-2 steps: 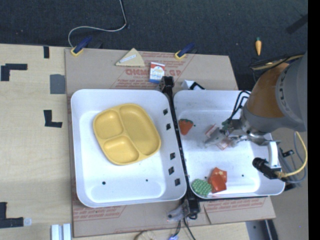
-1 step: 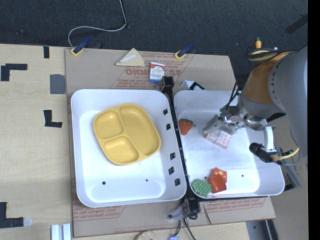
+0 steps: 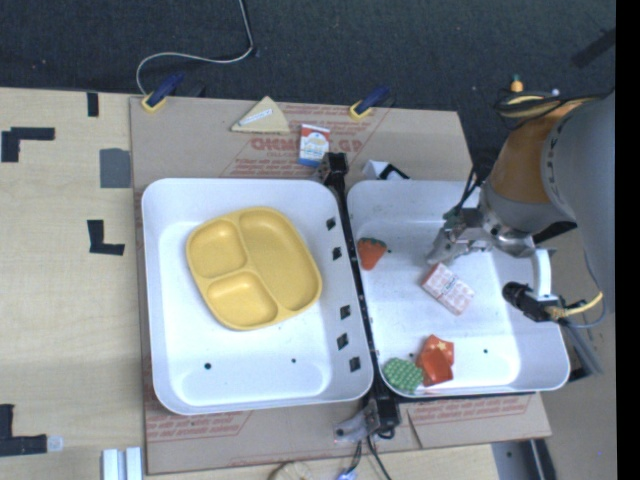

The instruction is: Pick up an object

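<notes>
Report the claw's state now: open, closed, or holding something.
Claw: cannot be told. It sits in the right bin, just above the pink-white packet.

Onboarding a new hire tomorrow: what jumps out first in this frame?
The yellow three-compartment plastic plate dominates, lying alone in the left white bin. Next, the grey arm with its orange band reaches in from the right, its gripper low over the right white bin, just above a pink-and-white packet. Small bright items sit there too: an orange-red piece by the divider, and a red piece beside a green patterned round at the front edge.
</notes>
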{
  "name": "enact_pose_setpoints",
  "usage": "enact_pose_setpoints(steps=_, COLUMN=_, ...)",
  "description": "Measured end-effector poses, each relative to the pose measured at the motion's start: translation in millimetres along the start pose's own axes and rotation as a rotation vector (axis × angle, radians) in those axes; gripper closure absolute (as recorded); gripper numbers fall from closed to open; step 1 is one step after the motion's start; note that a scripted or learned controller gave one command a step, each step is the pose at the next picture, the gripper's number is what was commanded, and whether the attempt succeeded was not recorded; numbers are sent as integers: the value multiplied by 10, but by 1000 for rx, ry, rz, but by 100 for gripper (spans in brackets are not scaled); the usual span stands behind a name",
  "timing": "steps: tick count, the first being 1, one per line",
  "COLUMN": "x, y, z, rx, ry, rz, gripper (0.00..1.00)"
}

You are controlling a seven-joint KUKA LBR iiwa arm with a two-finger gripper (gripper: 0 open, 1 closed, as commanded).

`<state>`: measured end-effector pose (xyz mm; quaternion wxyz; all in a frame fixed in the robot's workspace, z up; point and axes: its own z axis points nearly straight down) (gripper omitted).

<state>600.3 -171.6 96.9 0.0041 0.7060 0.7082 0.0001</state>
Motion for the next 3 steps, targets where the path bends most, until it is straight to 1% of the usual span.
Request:
enact_pose_setpoints(steps=1, x=84, y=-578, z=88, rx=-1, ry=3, rz=3, gripper=100)
enact_pose_setpoints(steps=2, x=169, y=-1167, z=-356, rx=8, ry=6, rz=3, gripper=100)
enact_pose_setpoints(steps=3, x=173, y=-1168, z=-354, rx=8, ry=7, rz=3, gripper=0)
